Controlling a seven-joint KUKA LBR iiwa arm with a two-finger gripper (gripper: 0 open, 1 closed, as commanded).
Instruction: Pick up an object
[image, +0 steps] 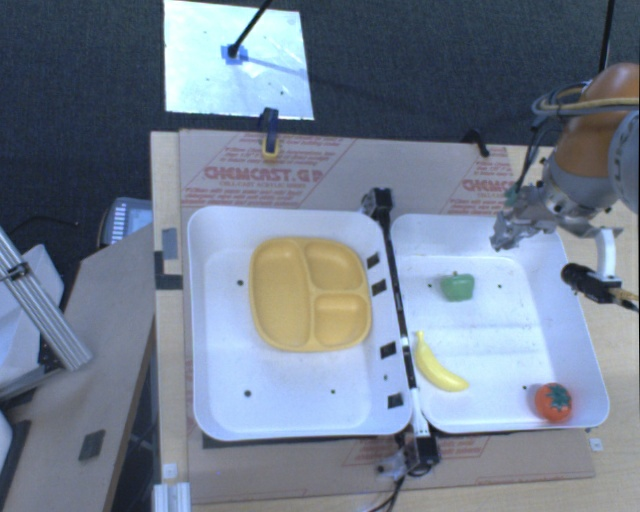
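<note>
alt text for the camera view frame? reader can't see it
A grey and orange robot arm reaches in from the right, its gripper over the far edge of the right white bin, which holds a green pepper, a banana and a tomato. The left bin holds a yellow divided plate.

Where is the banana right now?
In the camera view, the banana lies in the right bin, against its left wall near the front, below the green pepper and left of the tomato. The claw hovers over the bin's far edge.
</note>
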